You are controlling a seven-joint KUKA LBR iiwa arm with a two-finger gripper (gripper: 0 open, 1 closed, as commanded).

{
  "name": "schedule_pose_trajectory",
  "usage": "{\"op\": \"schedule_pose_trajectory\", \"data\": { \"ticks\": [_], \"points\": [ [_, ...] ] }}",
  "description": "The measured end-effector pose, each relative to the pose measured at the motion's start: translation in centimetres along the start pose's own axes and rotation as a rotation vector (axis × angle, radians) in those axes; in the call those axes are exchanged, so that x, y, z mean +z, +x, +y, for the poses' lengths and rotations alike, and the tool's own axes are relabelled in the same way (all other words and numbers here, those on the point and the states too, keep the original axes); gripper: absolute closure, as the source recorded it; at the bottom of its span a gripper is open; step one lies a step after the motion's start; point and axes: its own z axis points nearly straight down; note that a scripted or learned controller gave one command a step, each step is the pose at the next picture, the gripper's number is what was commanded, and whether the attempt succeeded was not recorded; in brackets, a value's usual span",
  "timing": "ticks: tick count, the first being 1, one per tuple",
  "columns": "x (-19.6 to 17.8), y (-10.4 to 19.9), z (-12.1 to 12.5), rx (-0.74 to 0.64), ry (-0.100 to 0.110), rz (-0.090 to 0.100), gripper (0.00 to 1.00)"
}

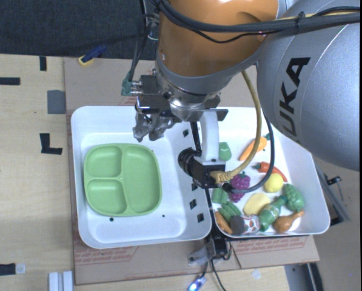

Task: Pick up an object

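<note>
The big orange-banded arm (217, 17) fills my screen, its empty gripper (151, 128) looks open, so I should swing right and down to the toy food (259, 202).

Even, fairly bright overhead light, no hard directional source. Strong specular glare on the orange band (214, 11) at top, white hotspot near its upper middle. The grey arm housing (317, 77) to the right of that band is close to the lens, soft and slightly out of focus. Left white bin (80, 126) below the band is near clipping, with weak soft shadows along its inner walls. Green tray (122, 180) inside it is sharp. Dark cloth background left of the band is underexposed, with little detail. Mild wide-angle stretch at the frame edges.
</note>
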Motion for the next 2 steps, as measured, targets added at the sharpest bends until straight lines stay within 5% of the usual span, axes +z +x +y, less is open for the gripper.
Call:
{"op": "schedule_pose_trajectory", "data": {
  "ticks": [1,2],
  "points": [
    [-0.9,0.1,0.0,-0.002,0.002,-0.001,1.0],
    [12.8,0.6,-0.1,0.008,0.008,-0.003,1.0]
  ]
}}
